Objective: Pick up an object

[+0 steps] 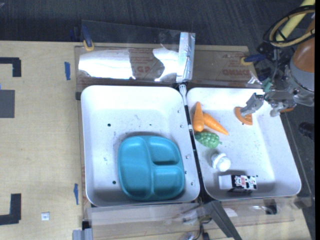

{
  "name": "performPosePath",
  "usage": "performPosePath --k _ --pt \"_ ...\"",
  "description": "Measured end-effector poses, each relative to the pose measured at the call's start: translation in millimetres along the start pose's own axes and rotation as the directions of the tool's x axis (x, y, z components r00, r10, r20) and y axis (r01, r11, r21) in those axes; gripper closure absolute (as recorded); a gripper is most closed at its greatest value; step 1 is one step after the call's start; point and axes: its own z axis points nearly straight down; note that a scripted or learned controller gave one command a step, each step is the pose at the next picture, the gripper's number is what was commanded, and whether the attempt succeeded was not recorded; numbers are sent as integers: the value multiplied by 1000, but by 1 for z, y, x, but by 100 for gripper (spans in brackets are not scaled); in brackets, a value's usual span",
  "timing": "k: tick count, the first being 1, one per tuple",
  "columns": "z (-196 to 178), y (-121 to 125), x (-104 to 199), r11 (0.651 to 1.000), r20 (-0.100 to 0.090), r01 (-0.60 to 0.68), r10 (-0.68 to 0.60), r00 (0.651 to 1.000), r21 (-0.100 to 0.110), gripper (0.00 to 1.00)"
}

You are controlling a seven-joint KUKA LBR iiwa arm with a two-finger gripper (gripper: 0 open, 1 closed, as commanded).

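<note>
My gripper (265, 105) hovers over the back right of the right bin (280, 149), open, with nothing between its fingers. A small orange wedge (244, 116) lies on the bin floor just beside and below the left fingertip (254, 103). Two orange carrots (206, 120) lie near the bin's left wall. A green bumpy piece (208, 139) sits right below them. Farther forward are a small white bottle (220, 161) and a black-and-white carton (238, 182).
The left bin (100, 114) holds a teal divided plate (150, 167) at its front. A clear shiny sheet (135, 59) stands behind the bins. Cables and the arm's body (300, 59) crowd the right edge.
</note>
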Motion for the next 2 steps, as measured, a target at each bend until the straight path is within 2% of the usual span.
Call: performPosePath --k 1,2 --pt "80 20 43 997 0 -75 75 997 5 0" --pt "153 77 27 984 5 179 -179 984 -24 0"
